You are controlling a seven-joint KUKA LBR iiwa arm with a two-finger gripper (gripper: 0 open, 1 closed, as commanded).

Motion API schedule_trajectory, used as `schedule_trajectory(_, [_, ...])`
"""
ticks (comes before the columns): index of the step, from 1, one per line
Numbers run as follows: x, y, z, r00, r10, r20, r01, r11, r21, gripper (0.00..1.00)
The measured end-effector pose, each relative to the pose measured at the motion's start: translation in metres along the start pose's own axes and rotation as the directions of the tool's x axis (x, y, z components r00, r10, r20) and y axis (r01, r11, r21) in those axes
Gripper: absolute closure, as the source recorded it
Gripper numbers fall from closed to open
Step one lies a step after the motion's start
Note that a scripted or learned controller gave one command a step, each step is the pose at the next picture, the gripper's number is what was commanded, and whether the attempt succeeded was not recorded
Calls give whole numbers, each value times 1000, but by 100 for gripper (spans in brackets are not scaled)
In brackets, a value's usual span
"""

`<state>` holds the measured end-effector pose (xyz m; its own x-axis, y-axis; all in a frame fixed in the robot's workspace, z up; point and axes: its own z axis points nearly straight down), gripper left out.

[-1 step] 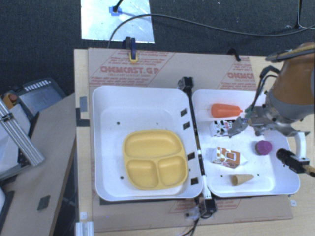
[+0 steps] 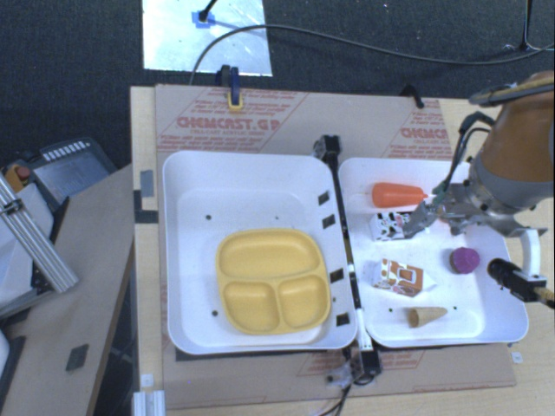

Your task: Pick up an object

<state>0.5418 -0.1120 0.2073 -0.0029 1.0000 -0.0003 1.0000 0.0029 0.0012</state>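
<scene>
The right bin (image 2: 499, 323) holds an orange carrot (image 2: 397, 195) at the back and a small black-and-white carton (image 2: 390, 225) just in front of it. An orange-and-white carton (image 2: 401, 277) lies nearer the front, a tan cone (image 2: 427, 316) sits by the front wall, and a purple ball (image 2: 465, 260) rests to the right. My gripper (image 2: 422, 216) reaches in from the right, low over the bin. Its tip is right beside the black-and-white carton's right edge and just below the carrot. Nothing shows held in it.
The left bin (image 2: 186, 232) holds a yellow divided plate (image 2: 273, 280). A black clip-lined ridge (image 2: 338, 232) separates the bins. The grey and orange arm (image 2: 516, 159) hangs over the right bin's far right side, with a black part (image 2: 513, 280) near the purple ball.
</scene>
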Motion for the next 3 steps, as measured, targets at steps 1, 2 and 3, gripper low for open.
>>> schedule_trajectory(1, [-4, -3, 60, 1000, 2, -1, -2, 1000, 2, 0])
schedule_trajectory(2, [0, -5, 122, 1000, 2, -1, -2, 1000, 3, 0])
schedule_trajectory(3, [0, -5, 123, 1000, 3, -1, -3, 1000, 1, 0])
